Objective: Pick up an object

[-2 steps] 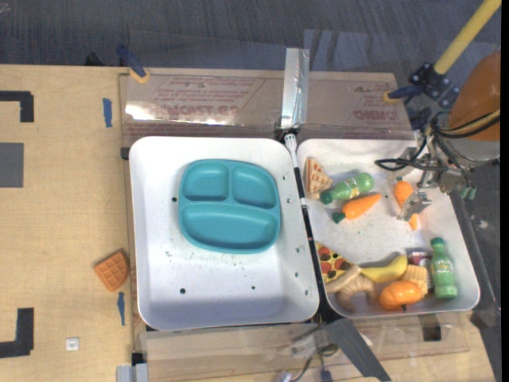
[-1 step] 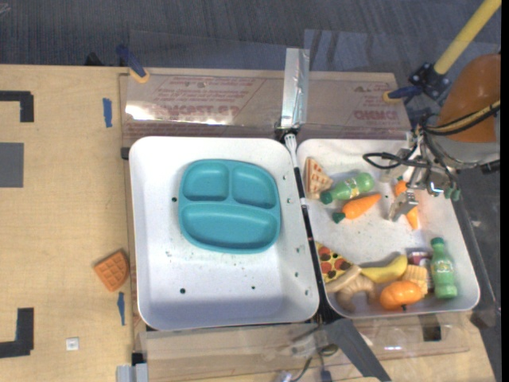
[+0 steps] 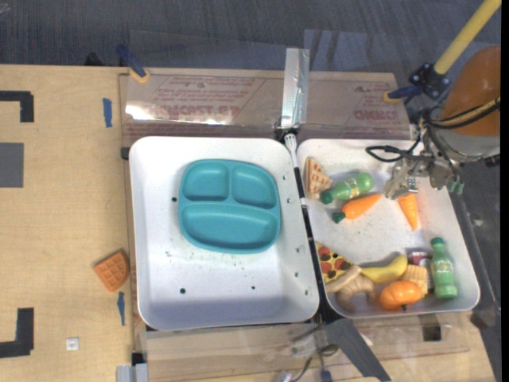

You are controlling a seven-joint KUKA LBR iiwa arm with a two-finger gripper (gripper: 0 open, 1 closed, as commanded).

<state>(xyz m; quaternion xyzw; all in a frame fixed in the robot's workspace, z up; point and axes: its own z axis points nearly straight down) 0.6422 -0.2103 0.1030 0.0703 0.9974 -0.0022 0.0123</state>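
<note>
Where the arm reaches in from the right, we see its gripper (image 3: 408, 180) hanging over the upper right part of the right bin (image 3: 469, 253). We cannot tell whether the gripper is wide or narrow, since the metal parts blur together against the white floor, and we see nothing clearly gripped.

Just below the gripper lies a small carrot (image 3: 409, 211), its point toward the bin's near side; whether the two touch, we cannot tell. To its left a larger carrot (image 3: 363, 206) lies at a slant, with a green gourd (image 3: 348, 188) just above it and a waffle wedge (image 3: 316, 177) against the bin's left wall.

Along the near side of the same bin we find a pizza slice (image 3: 333, 263), a banana (image 3: 383, 269), an orange (image 3: 400, 294) and a green bottle (image 3: 442, 268) lying close together, the bottle nearest the right wall.

A teal divided plate (image 3: 231, 204) sits in the left bin (image 3: 159, 293). On the bench (image 3: 56, 213) to the left of both bins lies an orange waffle (image 3: 111, 270), well apart from the rest.
</note>
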